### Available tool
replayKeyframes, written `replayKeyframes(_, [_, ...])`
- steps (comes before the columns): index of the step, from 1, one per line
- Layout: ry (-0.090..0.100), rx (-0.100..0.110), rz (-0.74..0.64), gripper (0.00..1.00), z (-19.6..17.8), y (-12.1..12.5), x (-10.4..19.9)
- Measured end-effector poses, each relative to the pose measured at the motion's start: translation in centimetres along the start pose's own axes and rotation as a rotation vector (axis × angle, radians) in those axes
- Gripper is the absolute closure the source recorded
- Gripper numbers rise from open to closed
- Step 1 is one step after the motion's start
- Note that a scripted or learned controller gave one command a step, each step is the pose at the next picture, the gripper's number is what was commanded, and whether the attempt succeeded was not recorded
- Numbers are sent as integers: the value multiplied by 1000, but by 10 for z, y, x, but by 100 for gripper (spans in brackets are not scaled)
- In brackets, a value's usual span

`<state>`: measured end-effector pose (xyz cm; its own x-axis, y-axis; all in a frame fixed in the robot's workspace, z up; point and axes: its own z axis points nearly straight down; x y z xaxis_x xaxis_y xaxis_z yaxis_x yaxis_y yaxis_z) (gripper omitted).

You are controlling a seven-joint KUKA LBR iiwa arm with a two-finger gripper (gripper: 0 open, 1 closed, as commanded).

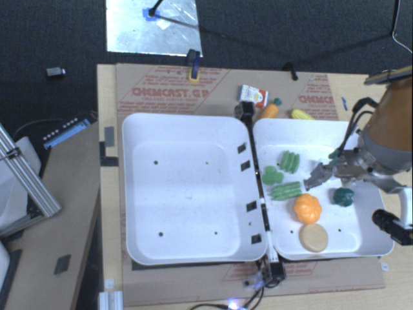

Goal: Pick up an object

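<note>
A grey arm with an orange band reaches in from the right edge of the frame, its gripper (316,175) hanging over the right bin (371,234), fingers slightly spread and pinching nothing. The tips sit just right of a cluster of green pieces — a ridged green vegetable (290,161) uppermost, a small leafy green piece (273,175) to its lower left, and a long green pod (286,190) beneath. Directly below the gripper lies an orange pumpkin-shaped toy (308,208), touching or nearly touching the pod, with a pale round disc (314,237) just under it near the bin's lower wall. A dark green lump (343,196) rests to the right of the pumpkin, below the wrist. The green cluster and the pumpkin crowd the space around the fingertips on the left and below. The left bin (139,192) sits beside it at centre frame, joined along a dark hinged strip (257,186). Outside the bins, on the cardboard-covered surface (168,92) at upper centre, lie a small white-and-red carton (252,95), a carrot (270,110) and a yellow piece (301,115) — well apart from the gripper.
</note>
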<state>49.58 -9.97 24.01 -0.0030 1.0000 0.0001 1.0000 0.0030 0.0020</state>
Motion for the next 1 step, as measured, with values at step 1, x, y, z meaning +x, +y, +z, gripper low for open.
replayKeyframes(1, [0, 2, 2, 0, 142, -9, 11])
